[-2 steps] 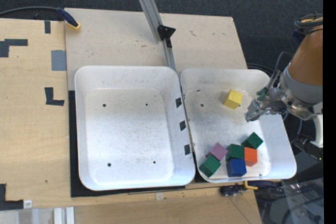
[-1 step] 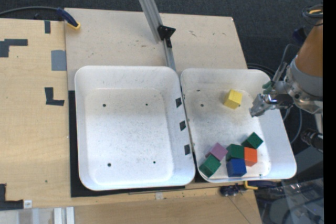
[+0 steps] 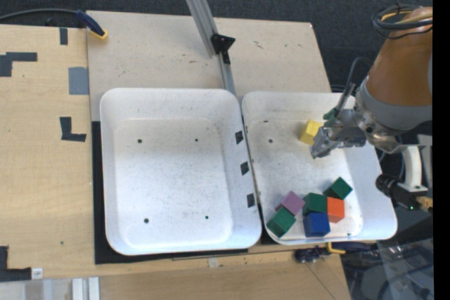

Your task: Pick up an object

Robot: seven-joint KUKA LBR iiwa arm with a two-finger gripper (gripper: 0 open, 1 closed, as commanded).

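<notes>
Gripper (image 3: pixel 322 149) low in right bin (image 3: pixel 281 116), just beside yellow cube (image 3: pixel 310 131); finger opening impossible to tell, grasp unconfirmed

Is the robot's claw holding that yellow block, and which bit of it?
It cannot be told. The gripper sits right beside the yellow block in the right bin, touching or nearly so, but the view doesn't show the block between its fingers.

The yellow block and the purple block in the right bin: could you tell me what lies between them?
Bare white bin floor separates yellow block from purple block.
</notes>
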